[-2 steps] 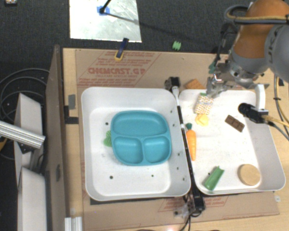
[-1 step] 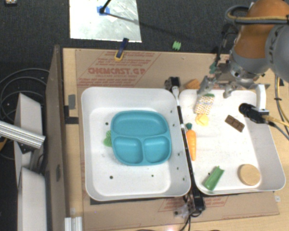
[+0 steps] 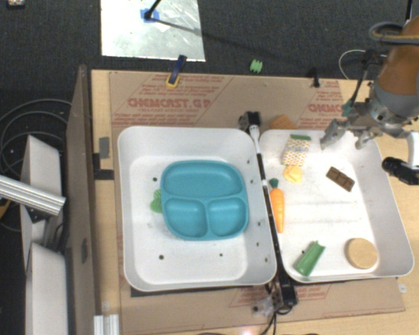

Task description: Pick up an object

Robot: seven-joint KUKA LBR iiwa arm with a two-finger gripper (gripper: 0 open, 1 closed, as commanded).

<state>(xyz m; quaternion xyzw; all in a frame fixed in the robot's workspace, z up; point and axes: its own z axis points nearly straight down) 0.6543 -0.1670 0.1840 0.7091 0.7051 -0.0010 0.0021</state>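
In the right bin (image 3: 398, 246) lie the loose objects: an orange carrot (image 3: 277, 208) along its left wall, a green block (image 3: 309, 258) near the front edge, a tan round disc (image 3: 362, 252) toward the front right corner, a brown chocolate-like bar (image 3: 340, 179) near the middle, and a yellow piece (image 3: 292, 174) just below a pale speckled packet (image 3: 295, 151) toward the back left. The gripper (image 3: 349, 135) hangs over the bin's back edge, its fingers (image 3: 329, 137) spread apart with nothing between them. The left bin (image 3: 136, 187) carries a blue divided tray (image 3: 204, 198) with something green (image 3: 156, 201) half hidden at its left edge. Both bins rest on a brown sheet (image 3: 216, 96) covering the bench (image 3: 405, 187). Cables (image 3: 14, 128) coil at the left, and a shiny sheet (image 3: 152, 19) lies beyond the bench's far edge.
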